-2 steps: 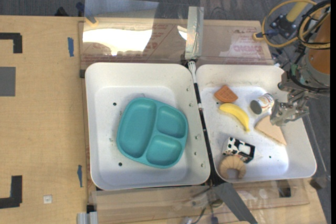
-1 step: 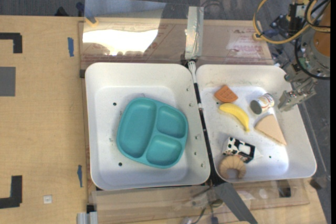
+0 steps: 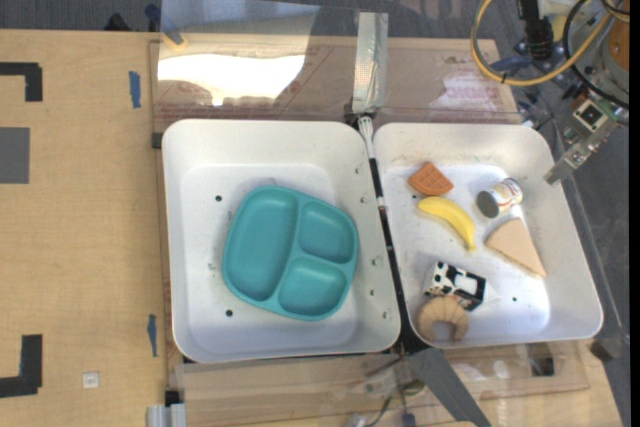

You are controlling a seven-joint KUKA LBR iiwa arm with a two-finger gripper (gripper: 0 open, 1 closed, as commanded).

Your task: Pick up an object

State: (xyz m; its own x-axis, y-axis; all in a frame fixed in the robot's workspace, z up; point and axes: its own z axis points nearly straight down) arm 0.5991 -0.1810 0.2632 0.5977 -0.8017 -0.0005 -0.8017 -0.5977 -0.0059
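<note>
The right bin holds several small objects. An orange waffle-like piece lies at its upper left, with a yellow banana just below it. A small silver can lies on its side in the middle, and a tan wedge sits to its lower right. A black-and-white toy and a brown croissant-shaped piece lie near the front edge. My gripper hangs at the far right, above the bin's upper right corner, apart from all the objects.
The left bin holds a teal divided plate. Yellow and black cables loop at the top right by the arm. A clear plastic sheet stands behind the bins. A wooden board lies to the left.
</note>
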